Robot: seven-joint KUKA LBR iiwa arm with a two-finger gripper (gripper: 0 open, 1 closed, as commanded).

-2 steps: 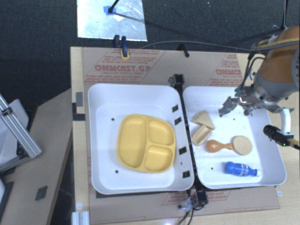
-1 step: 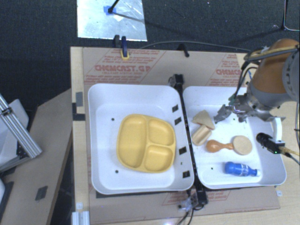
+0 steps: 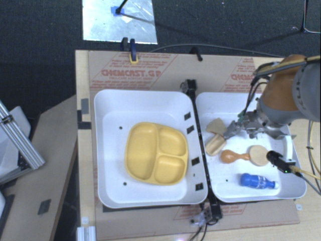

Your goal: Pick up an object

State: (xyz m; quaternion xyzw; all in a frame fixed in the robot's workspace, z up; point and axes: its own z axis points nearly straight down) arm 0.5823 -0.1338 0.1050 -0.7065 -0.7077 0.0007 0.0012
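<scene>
Object nearest the tool: a pale wooden brush-like piece (image 3: 215,134), lying flat in the right bin (image 3: 220,107) near that bin's left wall, its broad tan end toward the back and its rounded handle toward the front. Judged the likely target, since the gripper (image 3: 234,130) sits just beside it on its right, low in the bin. Whether the two are touching cannot be determined.

Gripper condition: whether released or clenched cannot be told; the tip is small and dark against the tool body. Nothing is seen held. The arm (image 3: 283,94) enters from the right and bends down over the bin's back right portion, which suits a reach to the left half of the bin.

Other contents of the right bin: an orange wooden spoon (image 3: 235,156) just in front of the brush-like piece, with a pale round disc (image 3: 259,155) at its right end, contact between them uncertain. A blue bottle (image 3: 258,182) lies on its side near the front wall, apart from the rest. All lie flat and separate enough that a top-down grasp appears feasible on any of them.

Left bin (image 3: 108,134): holds a yellow divided plate (image 3: 156,153), roughly central, right way up.

Both bins rest side by side on a cardboard sheet (image 3: 145,72) on the table (image 3: 82,84), presumably to fix their position. Task judged not yet accomplished.
</scene>
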